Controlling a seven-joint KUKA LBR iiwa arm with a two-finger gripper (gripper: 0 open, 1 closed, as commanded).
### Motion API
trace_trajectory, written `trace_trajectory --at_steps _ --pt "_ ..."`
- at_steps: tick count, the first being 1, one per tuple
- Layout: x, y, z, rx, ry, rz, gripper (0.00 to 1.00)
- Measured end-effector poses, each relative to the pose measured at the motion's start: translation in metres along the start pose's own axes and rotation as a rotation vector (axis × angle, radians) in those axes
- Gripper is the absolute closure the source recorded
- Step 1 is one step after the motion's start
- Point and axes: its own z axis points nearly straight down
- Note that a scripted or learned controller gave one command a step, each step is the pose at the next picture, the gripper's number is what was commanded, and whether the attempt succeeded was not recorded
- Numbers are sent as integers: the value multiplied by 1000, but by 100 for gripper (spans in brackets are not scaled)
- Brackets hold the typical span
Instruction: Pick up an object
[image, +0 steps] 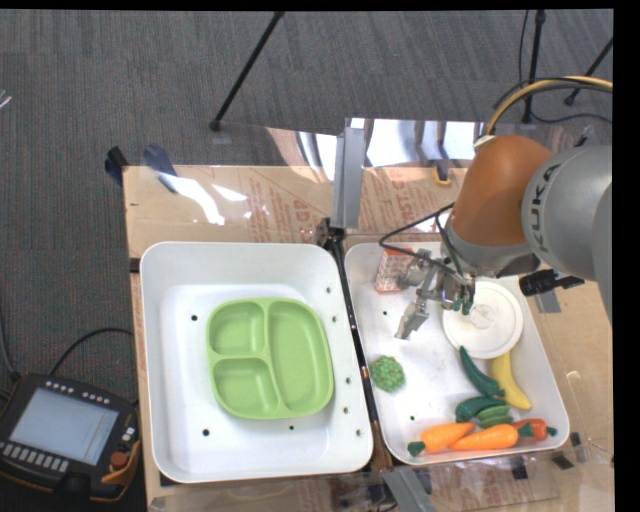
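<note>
The pincer (420, 312) hangs over the right bin (432, 395) toward its twelve o'clock end, fingers slanting down toward seven o'clock; whether they stand wide or narrow I cannot tell, and nothing shows between them. The grey arm (560, 215) with its orange band reaches in from three o'clock above the counter (250, 205). Going down in size: the left bin (170, 290) carries a green divided plate (270, 357) at its centre; in the right bin, a white round lid or dish (487, 320) lies just at three o'clock of the pincer, a yellow banana (512, 381) lies at its five o'clock edge, two orange carrots (470, 436) lie along the six o'clock wall, dark green pods (481, 388) sit between banana and carrots, a small patterned packet (392, 270) lies at eleven o'clock of the pincer, and a small green broccoli floret (388, 374) sits alone at about seven o'clock of it. Any of these would serve; the floret looks the likeliest, being nearest below the fingers and well apart from its neighbours. It is probably a light toy, firm or slightly yielding, with a bumpy surface that should give decent grip; I would take it across its middle, from straight above. The white dish looks thin, smooth and flat, a poor hold.
</note>
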Motion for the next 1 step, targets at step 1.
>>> trace_trajectory --at_steps 1 --pt "44 -68 11 4 3 59 0"
